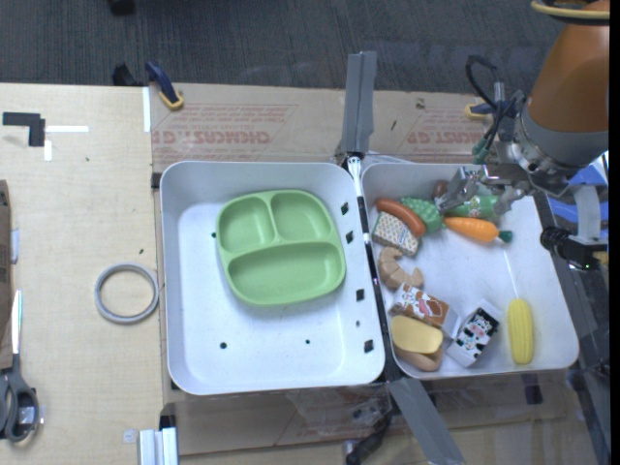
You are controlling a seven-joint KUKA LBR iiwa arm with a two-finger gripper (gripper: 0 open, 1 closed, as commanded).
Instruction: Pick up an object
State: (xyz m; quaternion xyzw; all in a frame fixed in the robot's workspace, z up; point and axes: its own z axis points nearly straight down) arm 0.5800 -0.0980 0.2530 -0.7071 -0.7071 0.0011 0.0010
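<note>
Toy foods are heaped in the right bin [552, 352]: corn cob [521, 330] and milk carton [475, 335] nearest, carrot [472, 229] and hot dog [401, 215] beyond. A green divided plate [281, 246] occupies the left bin [184, 289]. The gripper [467, 188] is poised above the carrot; its opening cannot be told.

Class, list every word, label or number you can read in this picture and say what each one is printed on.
"GEKTACHO" or similar, red letters upside down on the cardboard sheet behind the bins: only partly legible.
A second red print further right on the cardboard: too blurred to read.
The small cow-patterned carton and red-and-white packet: print too small to read.
</note>
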